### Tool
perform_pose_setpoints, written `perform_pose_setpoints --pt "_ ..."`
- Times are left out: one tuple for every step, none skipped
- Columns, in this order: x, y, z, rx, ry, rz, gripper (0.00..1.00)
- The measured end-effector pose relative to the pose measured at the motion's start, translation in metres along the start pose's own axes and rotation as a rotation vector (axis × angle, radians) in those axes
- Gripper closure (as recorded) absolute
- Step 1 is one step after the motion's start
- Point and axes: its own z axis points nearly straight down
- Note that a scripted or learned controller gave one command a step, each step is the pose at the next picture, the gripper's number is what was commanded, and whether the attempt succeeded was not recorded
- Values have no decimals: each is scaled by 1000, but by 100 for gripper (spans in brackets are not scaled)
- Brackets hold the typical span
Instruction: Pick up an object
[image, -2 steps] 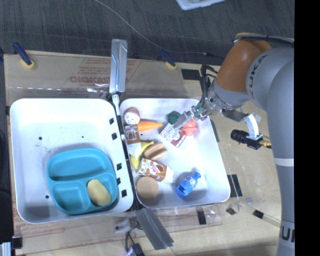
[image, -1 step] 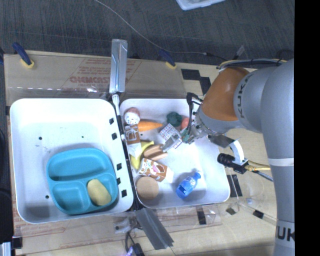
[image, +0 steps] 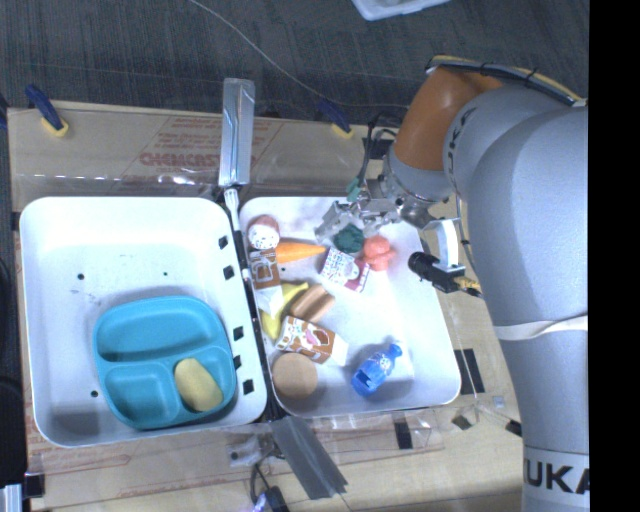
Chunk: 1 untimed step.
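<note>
Arm: grey arm with an orange band (image: 435, 115) reaches in from the right over the far edge of the right shallow white bin (image: 440, 345).
Gripper: metal two-finger gripper (image: 352, 220) is low at the far side of the right bin, directly over a small dark green object (image: 349, 240).
Grip state: cannot tell; the tips merge with the clutter beneath, and nothing is clearly seen held.
Right bin, far side: green object lies just beside a round pink-red item (image: 378, 251) and touches a small white and pink printed packet (image: 340, 268). An orange carrot-shaped piece (image: 296, 252) lies to their left, next to a white-topped round item (image: 263, 235).
Right bin, middle: yellow banana-shaped piece (image: 283, 303), hot-dog bun toy (image: 311, 303), brown and white printed carton (image: 310, 341).
Right bin, near side: round brown disc (image: 295, 375) and small blue bottle (image: 375, 368), apart from each other.
Left bin: left shallow white bin (image: 60, 260) holds a blue compartment tray (image: 150, 335); a yellow oval item (image: 198, 384) sits in its near right compartment.
</note>
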Motion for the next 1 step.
perform_pose_setpoints --pt "-8 1 45 -7 -1 -14 0"
